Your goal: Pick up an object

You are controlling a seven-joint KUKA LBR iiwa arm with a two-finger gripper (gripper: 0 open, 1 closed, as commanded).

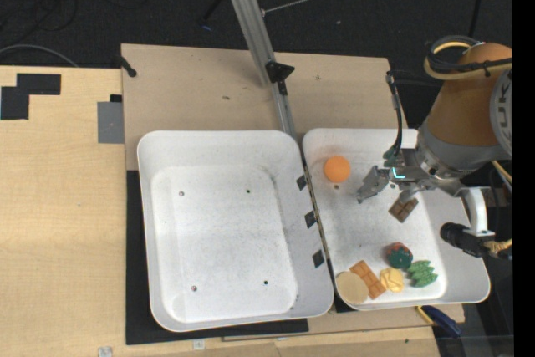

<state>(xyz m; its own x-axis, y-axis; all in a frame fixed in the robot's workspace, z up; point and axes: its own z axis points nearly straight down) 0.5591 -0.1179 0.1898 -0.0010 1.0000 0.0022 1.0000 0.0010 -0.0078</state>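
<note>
Camera view: the gripper (386,182), fingers spread and holding nothing, hangs over the right bin (461,294), ball (337,170) just left.

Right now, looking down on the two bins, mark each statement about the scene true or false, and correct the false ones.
1. The orange ball lies in the right bin. True.
2. The gripper is over the left bin. False: it is over the right bin.
3. A cluster of small items, including a green one, sits at the right bin's near end. True.
4. The orange ball touches that cluster. False: it lies apart, at the far end.
</note>
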